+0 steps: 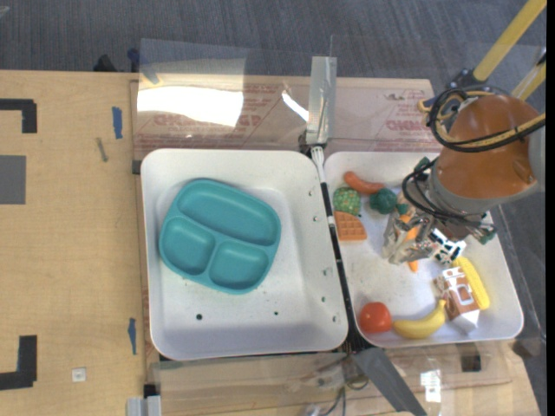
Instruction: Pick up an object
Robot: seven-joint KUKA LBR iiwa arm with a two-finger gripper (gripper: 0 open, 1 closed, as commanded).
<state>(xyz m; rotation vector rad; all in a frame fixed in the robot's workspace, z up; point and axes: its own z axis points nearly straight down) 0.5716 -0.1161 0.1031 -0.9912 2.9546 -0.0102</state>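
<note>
a teal divided plate (221, 236) lies in the left white bin (173, 319).

Two white bins on your bench, arm over the right one.
Your left bin (165, 319) holds a teal divided plate (219, 235). Your right bin (503, 315) holds a tomato (375, 317) touching a banana (422, 323), a waffle (349, 227), a carrot (362, 182); the gripper (409, 243) hangs low among them.

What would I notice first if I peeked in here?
Probably the big teal plate with three sections, alone in the left bin. Next, the orange-banded arm hanging over the right bin, its gripper low among small toy foods like a red tomato and a yellow banana.
</note>
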